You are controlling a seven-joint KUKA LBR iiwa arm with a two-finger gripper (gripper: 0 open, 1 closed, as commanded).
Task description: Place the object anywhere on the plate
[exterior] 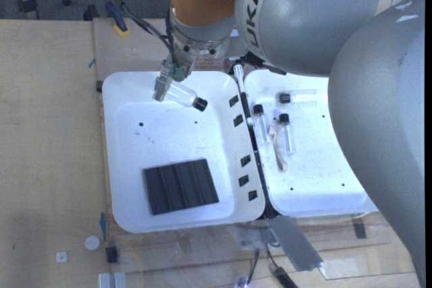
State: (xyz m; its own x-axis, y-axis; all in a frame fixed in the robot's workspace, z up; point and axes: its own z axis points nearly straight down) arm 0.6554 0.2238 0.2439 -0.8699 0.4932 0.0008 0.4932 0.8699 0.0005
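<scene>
You are looking down at a slant on two white bins set side by side on the wooden bench. The arm [317, 17] comes in from the right, and its orange band sits over the top edge of the left bin [118, 165].

Below the wrist, the gripper [164, 86] hangs over the upper left part of the left bin. A clear vial with a black cap [185, 97] lies tilted there, its capless end up at the fingers and its cap pointing down and to the right. You can see the vial's end between the fingertips, so the claw is grasping it. Whether the vial is lifted or touching the bin floor, you cannot tell from this angle.

The dark ribbed plate [180, 186] lies flat in the lower part of the same bin, well apart from the vial and the gripper, with bare white floor between them.

In the right bin [317, 192] you see more clear vials with black caps [285, 133], grouped near its left wall and lying at different angles. One more lies near the top of that bin, partly under the arm.

On the bench at lower left there is a small white disc [91, 243].
</scene>
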